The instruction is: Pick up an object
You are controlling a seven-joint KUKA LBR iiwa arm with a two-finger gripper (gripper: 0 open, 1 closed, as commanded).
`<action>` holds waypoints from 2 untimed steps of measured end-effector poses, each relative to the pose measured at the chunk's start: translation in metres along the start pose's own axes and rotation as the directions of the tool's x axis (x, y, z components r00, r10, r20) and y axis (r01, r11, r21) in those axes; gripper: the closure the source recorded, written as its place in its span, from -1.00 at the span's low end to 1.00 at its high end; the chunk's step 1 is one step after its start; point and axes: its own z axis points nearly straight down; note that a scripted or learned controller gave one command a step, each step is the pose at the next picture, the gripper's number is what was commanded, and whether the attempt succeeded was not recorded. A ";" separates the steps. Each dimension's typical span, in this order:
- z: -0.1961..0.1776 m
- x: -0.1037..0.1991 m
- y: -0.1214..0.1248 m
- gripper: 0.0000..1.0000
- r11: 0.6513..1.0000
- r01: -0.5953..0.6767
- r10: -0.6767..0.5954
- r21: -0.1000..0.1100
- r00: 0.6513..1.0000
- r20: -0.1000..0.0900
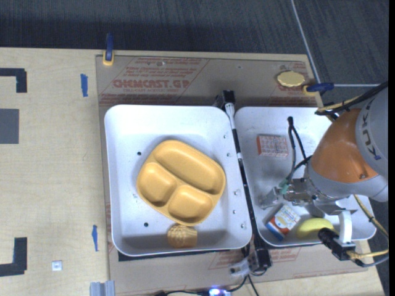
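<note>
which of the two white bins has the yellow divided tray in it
The left bin. It holds the yellow three-compartment tray; the right bin sits under the arm.

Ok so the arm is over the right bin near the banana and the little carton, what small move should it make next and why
Probably a short straight descent toward the yellow banana. The end effector sits over the right bin, just up-left of the banana and above the small carton, which lie close together at the bin's near edge. The wrist hides how high it hangs, so go slowly to avoid nudging the carton.

Grey arm [376, 147] with broad orange band [339, 156] above the wrist, black cables [295, 142] looping alongside, perhaps dark lettering on the grey shell.
</note>
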 end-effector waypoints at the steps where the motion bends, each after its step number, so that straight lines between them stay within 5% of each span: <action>1: 0.000 0.000 0.000 -1.00 1.000 0.000 0.000 0.000 1.000 0.000; 2: 0.000 0.000 0.000 -1.00 1.000 0.001 -0.001 0.000 1.000 0.000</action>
